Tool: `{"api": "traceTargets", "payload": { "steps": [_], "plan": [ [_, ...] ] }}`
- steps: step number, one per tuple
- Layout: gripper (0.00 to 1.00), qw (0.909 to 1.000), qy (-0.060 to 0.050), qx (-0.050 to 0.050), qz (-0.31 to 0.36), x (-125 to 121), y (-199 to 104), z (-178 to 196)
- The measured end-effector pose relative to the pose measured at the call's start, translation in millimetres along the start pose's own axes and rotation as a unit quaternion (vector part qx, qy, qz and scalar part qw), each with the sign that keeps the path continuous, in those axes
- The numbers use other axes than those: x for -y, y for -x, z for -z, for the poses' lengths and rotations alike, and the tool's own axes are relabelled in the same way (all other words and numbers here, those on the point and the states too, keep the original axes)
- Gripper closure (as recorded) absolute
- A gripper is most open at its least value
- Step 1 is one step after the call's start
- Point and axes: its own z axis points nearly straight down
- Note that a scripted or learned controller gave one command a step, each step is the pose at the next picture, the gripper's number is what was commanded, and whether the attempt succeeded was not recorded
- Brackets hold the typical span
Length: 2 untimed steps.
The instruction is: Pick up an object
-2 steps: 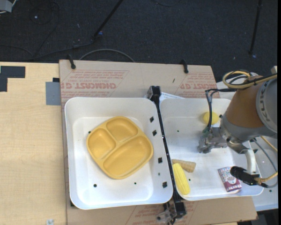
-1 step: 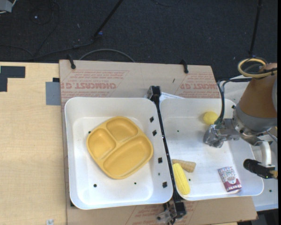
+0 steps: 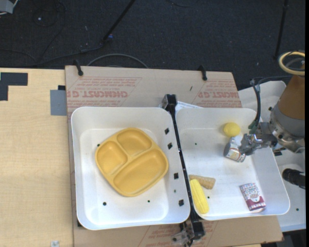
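Observation:
In the right bin lie several objects: a yellow ball-like fruit near the back, a small silver can-like object at mid-right, a yellow corn cob by the front left wall, a tan wedge beside it, and a red-and-white packet at the front right. My gripper reaches in from the right and sits low, right against the silver object's right side. Whether it grips that object is unclear.
The left bin holds a yellow divided plate. A black divider separates the bins. The arm's orange band and grey wrist hang over the right bin's right rim. Cardboard lies under both bins.

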Motion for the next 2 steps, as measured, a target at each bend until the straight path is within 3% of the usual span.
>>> {"api": "traceTargets", "payload": {
  "steps": [1,2],
  "plan": [
    [1.0,1.0,0.001,0.0,0.003,-0.5,4.9,62.3],
    [1.0,1.0,-0.003,-0.002,0.005,-13.6,-49.2,44.6]
  ]
}}
